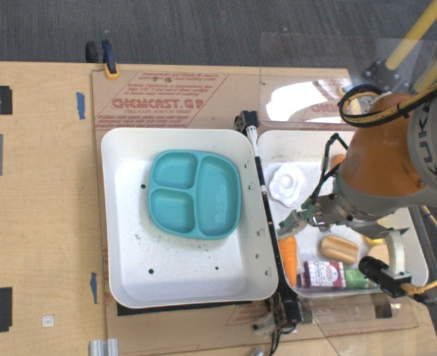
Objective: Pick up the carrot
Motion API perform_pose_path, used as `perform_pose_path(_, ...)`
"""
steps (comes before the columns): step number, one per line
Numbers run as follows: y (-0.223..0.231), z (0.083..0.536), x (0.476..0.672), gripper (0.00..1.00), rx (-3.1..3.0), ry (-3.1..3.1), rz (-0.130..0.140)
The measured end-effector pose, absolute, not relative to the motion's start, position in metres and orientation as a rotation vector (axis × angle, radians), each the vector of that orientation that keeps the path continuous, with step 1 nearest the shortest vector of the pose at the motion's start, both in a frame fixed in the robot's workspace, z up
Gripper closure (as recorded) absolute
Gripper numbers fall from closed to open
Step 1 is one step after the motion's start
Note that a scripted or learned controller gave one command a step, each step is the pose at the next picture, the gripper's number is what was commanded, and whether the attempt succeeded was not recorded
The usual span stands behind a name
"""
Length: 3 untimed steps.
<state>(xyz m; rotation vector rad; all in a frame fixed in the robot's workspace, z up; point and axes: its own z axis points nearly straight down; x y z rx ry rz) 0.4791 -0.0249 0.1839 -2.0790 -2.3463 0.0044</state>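
- Carrot lies along right bin's left wall: light, stiff, smooth; best pinched mid-length, across its width
- Gripper hovers just above it

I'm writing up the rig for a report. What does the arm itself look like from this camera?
The arm is a bulky rounded body, grey with a broad orange band, and dark letters "KU" show on the grey shell at the right. Black cables loop over its top and run down its side. Below sits a dark metal gripper.

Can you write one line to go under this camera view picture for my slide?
Robot arm's gripper hangs over the right bin just above the carrot; a teal plate sits in the left bin.
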Motion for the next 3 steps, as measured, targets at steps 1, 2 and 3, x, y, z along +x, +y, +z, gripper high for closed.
perform_pose_path(1, -0.025, 0.184, 0.479, 0.00, -2.079, -2.346, 0.004)
perform_pose_path(2, -0.106, 0.098, 0.479, 0.00, -2.164, -2.280, 0.003)
perform_pose_path(3, -0.096, 0.090, 0.481, 0.00, -2.190, -2.257, -0.003)
